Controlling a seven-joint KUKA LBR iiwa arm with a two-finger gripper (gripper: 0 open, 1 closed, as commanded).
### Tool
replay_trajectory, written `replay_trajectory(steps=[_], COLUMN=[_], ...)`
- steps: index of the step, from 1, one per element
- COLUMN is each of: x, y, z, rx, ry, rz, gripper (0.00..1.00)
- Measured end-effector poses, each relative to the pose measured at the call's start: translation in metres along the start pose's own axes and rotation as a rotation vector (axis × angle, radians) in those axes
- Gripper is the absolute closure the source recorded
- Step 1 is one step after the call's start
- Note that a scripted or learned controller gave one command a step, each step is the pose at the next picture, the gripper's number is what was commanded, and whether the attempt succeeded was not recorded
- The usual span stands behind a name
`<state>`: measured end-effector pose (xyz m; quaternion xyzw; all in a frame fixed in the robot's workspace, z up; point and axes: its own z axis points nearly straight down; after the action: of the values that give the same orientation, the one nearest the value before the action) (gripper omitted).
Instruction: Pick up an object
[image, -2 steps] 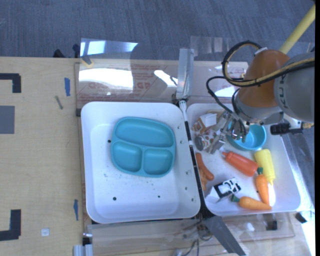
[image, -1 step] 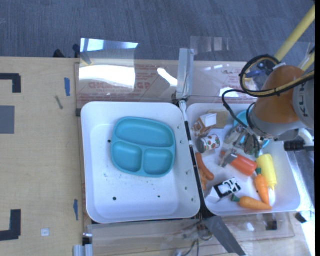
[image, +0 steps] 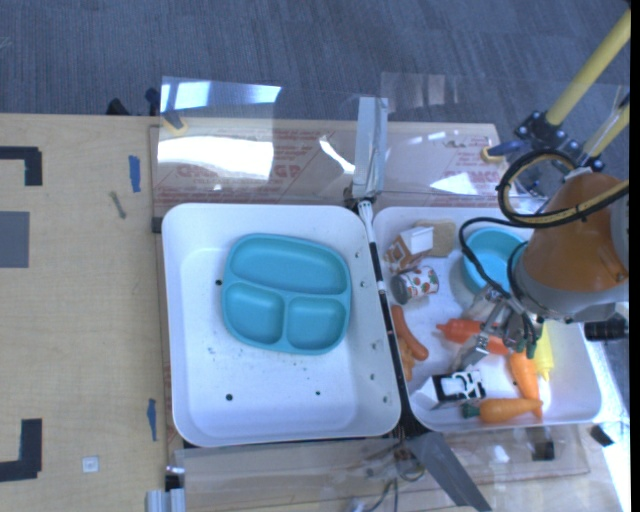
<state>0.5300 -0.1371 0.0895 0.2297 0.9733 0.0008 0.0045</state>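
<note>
Several small objects are scattered in the right bin (image: 590, 395): an orange carrot-like piece (image: 510, 408) near the front wall, another upright orange piece (image: 524, 372) just behind it, a small black-and-white item (image: 458, 385) to the carrot's left, an orange-red piece (image: 462, 328) farther back, a long orange piece (image: 409, 338) by the bin's left wall, a small can (image: 414, 285) and a tan box (image: 413, 243) behind that. A blue bowl (image: 487, 255) is seen at the back. The gripper (image: 497, 333) is lowered among the orange pieces, beside the orange-red one; whether its fingers are spread or pressed together cannot be told. The arm's orange band (image: 570, 250) is positioned above the bowl. A blue divided tray (image: 285, 293) lies in the left bin (image: 200, 390).
</note>
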Motion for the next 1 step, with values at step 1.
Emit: replay_trajectory(steps=[1], x=[-0.033], y=[-0.0657], z=[0.0008], rx=[-0.004], ry=[0.0], rz=[-0.07], gripper=[0.0])
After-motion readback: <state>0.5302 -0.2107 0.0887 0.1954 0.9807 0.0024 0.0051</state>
